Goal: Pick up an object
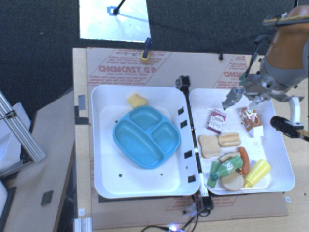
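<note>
Toy food lies heaped in the right bin. I see the gripper hanging over that bin's far end, fingers spread apart, holding nothing, near the red packet but not touching it.

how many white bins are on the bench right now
2. The left shallow white plastic bin holds a blue divided plate and a small yellow piece. The right shallow white plastic bin holds the pile of toy food.
</note>
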